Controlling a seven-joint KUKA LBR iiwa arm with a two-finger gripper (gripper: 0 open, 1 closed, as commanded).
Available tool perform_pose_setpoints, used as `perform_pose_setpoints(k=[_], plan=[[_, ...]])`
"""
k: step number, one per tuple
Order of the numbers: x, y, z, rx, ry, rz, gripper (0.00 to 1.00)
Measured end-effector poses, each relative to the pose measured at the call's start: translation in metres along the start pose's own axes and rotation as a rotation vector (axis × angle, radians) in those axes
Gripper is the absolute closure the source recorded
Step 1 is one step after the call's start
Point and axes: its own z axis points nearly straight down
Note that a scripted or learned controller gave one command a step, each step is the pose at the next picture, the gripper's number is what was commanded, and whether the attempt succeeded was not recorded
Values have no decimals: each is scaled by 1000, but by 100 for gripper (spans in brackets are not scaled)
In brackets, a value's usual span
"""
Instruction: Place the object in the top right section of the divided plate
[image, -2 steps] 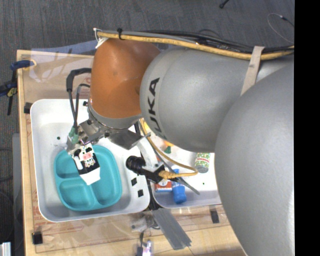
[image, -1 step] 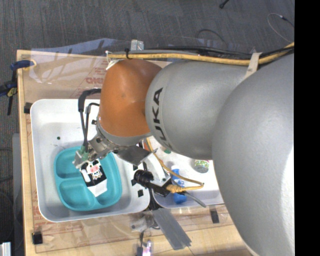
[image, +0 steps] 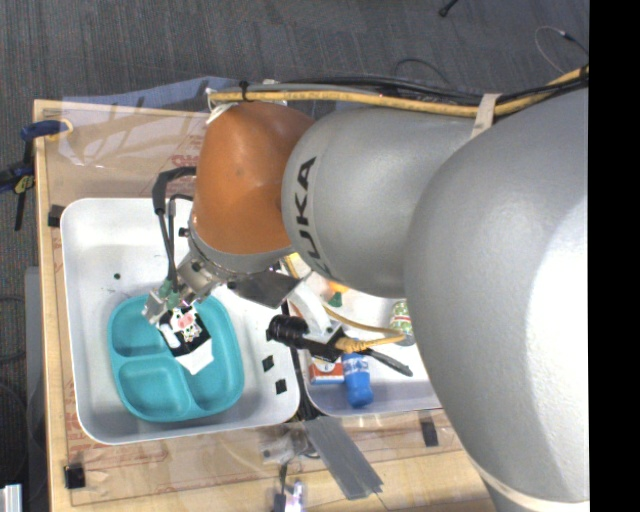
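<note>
**Claw over the plate's upper right section**

The claw (image: 178, 318) hangs low above the teal divided plate (image: 135, 385), at the plate's upper right section. A small object (image: 185, 328) with white, black and a dot of red sits right at its tip, with a white piece (image: 197, 358) just below it lying on the plate's inner ridge. Whether that object is pinched or merely lying under the tip cannot be told, nor how the claw is set.

The plate lies in the left bin (image: 90, 250), toward the bin's near edge, tilted so that its large section faces the near left corner. The rest of the bin floor is bare white.

The arm (image: 400, 200), with its orange band (image: 240, 180), covers most of the right bin (image: 330, 408). Along that bin's near edge a blue bottle (image: 358, 385) lies beside a small red and white item (image: 325, 374). Black cables run by the wrist. On the tabletop's (image: 60, 430) near edge lies grey tape (image: 340, 455).
</note>
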Motion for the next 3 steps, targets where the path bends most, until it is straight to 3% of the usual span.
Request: perform_pose_setpoints(k=[1,2,3], plan=[[1,-23,-16,3,2,31,100],[14,-11,-13,0,0,-6,100],[16,-36,-10,3,2,20,100]])
